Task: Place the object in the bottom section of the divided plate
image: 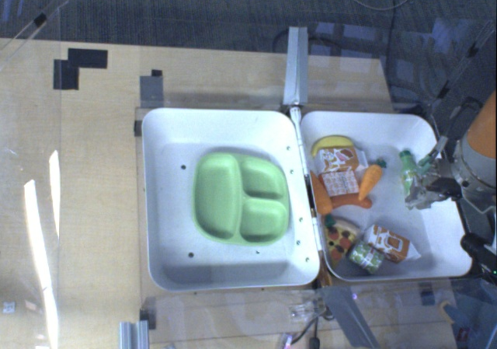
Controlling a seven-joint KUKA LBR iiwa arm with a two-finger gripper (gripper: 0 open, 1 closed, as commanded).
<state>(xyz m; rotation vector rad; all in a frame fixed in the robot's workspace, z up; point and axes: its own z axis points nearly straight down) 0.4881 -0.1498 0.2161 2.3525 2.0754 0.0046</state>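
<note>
The gripper (pixel 423 192) sits at the frame's right, just below the green bottle (pixel 407 169); fingers' state unclear. The green plate (pixel 241 198) lies far left.

The arm (pixel 480 145) is cut off by the right edge, so most of it is out of sight. The gripper (pixel 423 188) is blurry, and its tips cannot be made out. The print on the small food boxes (pixel 339 172) is too tiny to read.
</note>
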